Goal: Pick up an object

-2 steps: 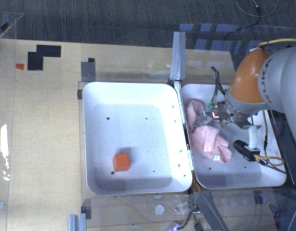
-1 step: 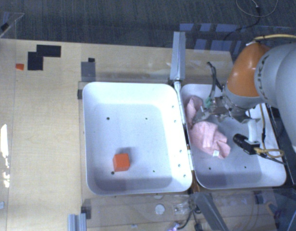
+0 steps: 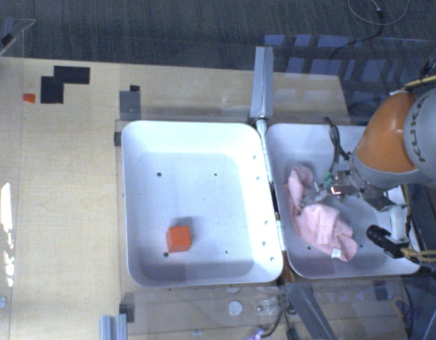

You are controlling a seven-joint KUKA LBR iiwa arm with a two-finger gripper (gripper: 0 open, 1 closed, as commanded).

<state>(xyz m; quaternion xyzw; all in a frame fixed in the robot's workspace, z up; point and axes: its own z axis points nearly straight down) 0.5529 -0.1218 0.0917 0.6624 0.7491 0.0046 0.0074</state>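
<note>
Nearest the lens, the grey arm's orange-banded wrist hangs over the right white bin (image 3: 303,261), its gripper (image 3: 330,187) low beside the crumpled pink cloth (image 3: 316,218), seemingly touching the upper folds. Whether the jaws are released or clenched I cannot tell. Nothing looks lifted yet; the grasp and raise seem still ahead. Soft, bunched, the cloth lies on the bin floor.

- The two bins: the left bin (image 3: 133,190) and the right bin (image 3: 303,144) are plain white.
- The block (image 3: 179,239) is orange.
- The cloth (image 3: 317,218) is pale pink.
- The arm (image 3: 395,144) is grey with an orange band.
- The bench (image 3: 55,211) is light wood, with black patches (image 3: 61,82).
</note>
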